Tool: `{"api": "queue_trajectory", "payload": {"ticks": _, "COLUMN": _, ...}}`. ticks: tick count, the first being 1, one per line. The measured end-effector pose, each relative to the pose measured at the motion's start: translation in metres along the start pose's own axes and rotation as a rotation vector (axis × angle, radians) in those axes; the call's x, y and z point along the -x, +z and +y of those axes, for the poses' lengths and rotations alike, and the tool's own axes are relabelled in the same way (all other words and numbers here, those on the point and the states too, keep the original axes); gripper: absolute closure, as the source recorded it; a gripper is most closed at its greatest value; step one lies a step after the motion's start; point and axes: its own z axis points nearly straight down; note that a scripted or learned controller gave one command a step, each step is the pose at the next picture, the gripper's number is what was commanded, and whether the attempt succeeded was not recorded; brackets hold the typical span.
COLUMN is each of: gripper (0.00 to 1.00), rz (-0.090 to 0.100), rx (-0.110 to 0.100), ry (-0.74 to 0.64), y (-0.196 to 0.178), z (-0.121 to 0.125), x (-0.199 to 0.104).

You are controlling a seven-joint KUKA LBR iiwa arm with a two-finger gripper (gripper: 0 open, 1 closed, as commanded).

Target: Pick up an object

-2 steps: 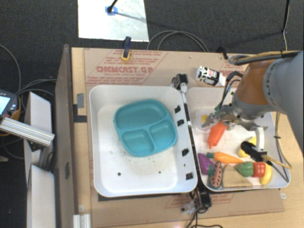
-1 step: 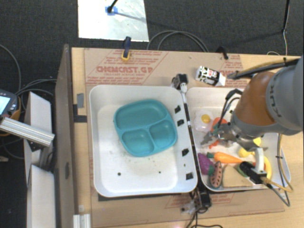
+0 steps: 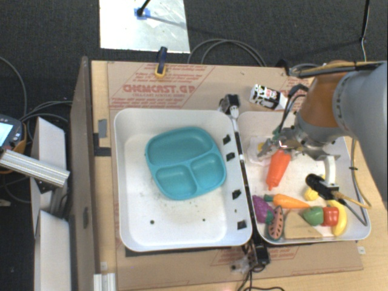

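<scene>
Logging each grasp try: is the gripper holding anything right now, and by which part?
Cannot be told. The gripper sits right at the top end of the orange carrot in the right bin, but the arm hides whether it grips it.

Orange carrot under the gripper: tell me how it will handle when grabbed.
The carrot looks like moulded plastic, so probably stiff and light. Its tapered, rounded body may slip or roll as it is squeezed. It lies on bare floor of the right bin, so a nudge would likely slide it.

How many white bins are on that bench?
2. The left bin holds a teal divided plate; the right bin, under the arm, holds toy food.
</scene>
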Motion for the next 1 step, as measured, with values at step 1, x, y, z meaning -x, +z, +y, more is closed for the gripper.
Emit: {"api": "queue_trajectory", "payload": {"ticks": 1, "gripper": 1.00, "rz": 0.002, "rx": -0.001, "ry": 0.000, "y": -0.0110, "z": -0.0015, "x": -0.0005}}
